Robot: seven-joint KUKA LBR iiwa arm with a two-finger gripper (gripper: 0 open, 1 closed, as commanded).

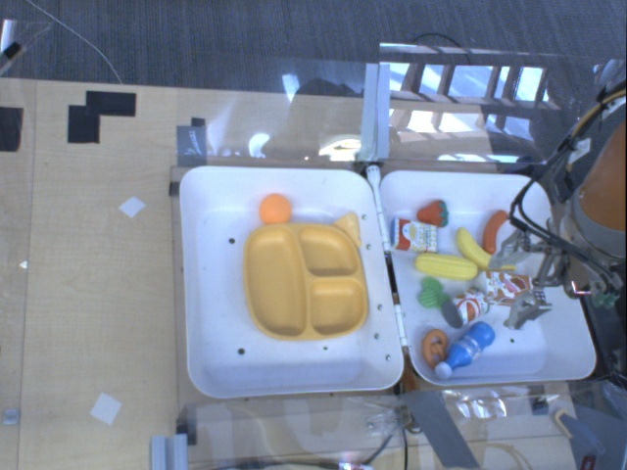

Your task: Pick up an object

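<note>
Bench w/ two bins: my gripper hangs open, empty, near right bin's right edge; I'd grab the light, stiff banana mid-body.

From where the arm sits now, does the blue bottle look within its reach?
Probably yes. The blue bottle lies in the right bin, just left of and below the gripper, its upper side uncovered. An orange toy touching its cap end could crowd a grasp there.
</note>
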